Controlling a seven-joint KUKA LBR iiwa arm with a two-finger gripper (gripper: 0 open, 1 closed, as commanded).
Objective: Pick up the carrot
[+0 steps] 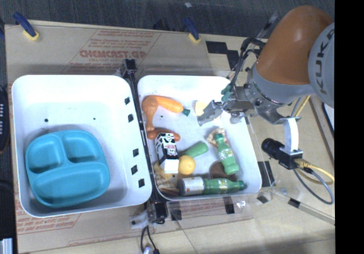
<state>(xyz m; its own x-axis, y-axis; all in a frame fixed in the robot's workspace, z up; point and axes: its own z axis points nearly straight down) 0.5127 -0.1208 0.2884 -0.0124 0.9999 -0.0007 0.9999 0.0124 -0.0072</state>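
Carrot (165, 103) looks clear above; toys (193, 167) crowd just below.

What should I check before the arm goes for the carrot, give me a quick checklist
1. Carrot in view, lying at the back of the right bin: ok.
2. Carrot top uncovered, nothing lying on it: ok.
3. Gripper over the right bin: ok.
4. Gripper above the carrot: not ok, it sits to the carrot's right.
5. Fingers open enough: cannot tell.
6. Room around the carrot: not ok, its left end lies by the bin wall.
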